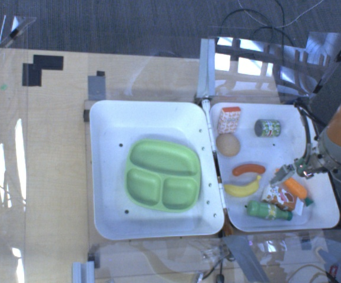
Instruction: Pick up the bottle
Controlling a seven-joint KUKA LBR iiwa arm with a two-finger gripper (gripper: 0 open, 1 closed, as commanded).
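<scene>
Arm reaching in from right, pincer [288,171] low over right bin [320,217], above bottle [268,210], opening indiscernible

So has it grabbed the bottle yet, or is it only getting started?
Nothing looks done yet. The green plastic bottle lies on its side near the front edge of the right white bin, beside a yellow banana. In hand: the end effector hovers over that bin, above the bottle and apart from it. Left: coming down on the bottle, gripping and lifting it.
</scene>
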